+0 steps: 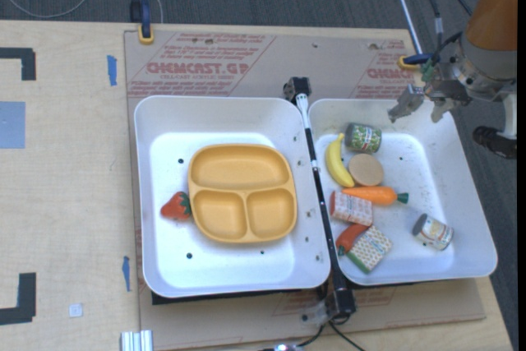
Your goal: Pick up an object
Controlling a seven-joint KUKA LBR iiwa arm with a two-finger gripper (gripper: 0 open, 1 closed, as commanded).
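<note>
Hovering above the far right corner of the right bin point(460, 177), the gripper point(427, 104) has its two fingers spread apart with nothing between them. Arm reaches in from the right; orange band visible above the wrist.

Right bin contents, all lying on the bin floor: green can point(362, 137) near the far wall; banana point(336, 161) just left of it, close to the divider; round tan disc point(366, 171) touching or nearly touching the banana; carrot point(376, 196) lying crosswise below the disc; red-and-white packet point(352, 209) just under the carrot's left end; patterned box point(369, 248) near the front wall with a small red item point(349, 235) against it; small tin point(432, 232) alone toward the right side.

Left bin point(156, 201) holds a yellow divided plate point(242, 192) and a strawberry point(176, 206) at its left edge.

No target is fixed by the task; any piece counts.

Risks, as judged:
- The centre-left group is tightly packed. A descent there could land a finger on a neighbour and close on nothing, or nudge two pieces together.
- Green can and tin are round and lie on their sides, so they may roll out as the fingers close.
- Disc and packet are flat, leaving little to grip.
- Items near the divider or walls leave little room for a finger.
- The tin stands well apart, probably the cleanest approach.
</note>
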